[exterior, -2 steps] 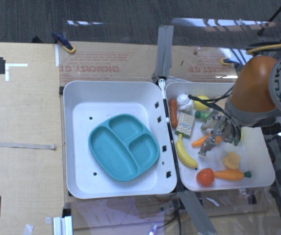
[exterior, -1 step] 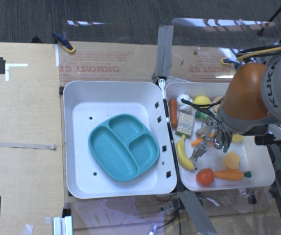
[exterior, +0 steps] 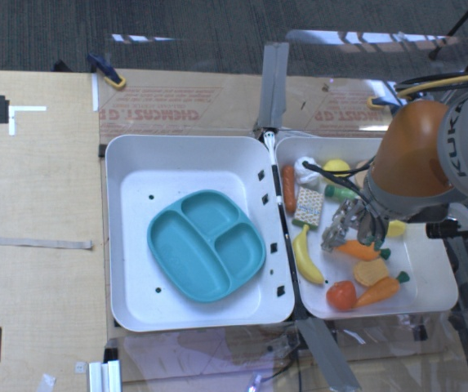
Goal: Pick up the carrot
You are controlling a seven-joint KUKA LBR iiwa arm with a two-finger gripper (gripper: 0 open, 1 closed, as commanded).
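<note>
The gripper [exterior: 341, 229] hangs low in the right bin [exterior: 430, 300], among crowded toy food. Its metal fingers point down-left; whether the jaws are open or closed cannot be told, and nothing is seen between them.

Two carrots are present. One carrot [exterior: 359, 250] lies just right of the fingertips, seemingly touching the gripper. A second carrot [exterior: 381, 291] lies nearer the front wall, beside a tomato [exterior: 340, 295]. A banana [exterior: 305, 257] lies left of the gripper.

Judgement: the approach step is in hand; no grasp is confirmed. The next move calls for centring over the adjacent carrot, then closing across its narrow body without catching its neighbours.

The left bin [exterior: 119, 243] holds a teal divided plate [exterior: 207, 245].
</note>
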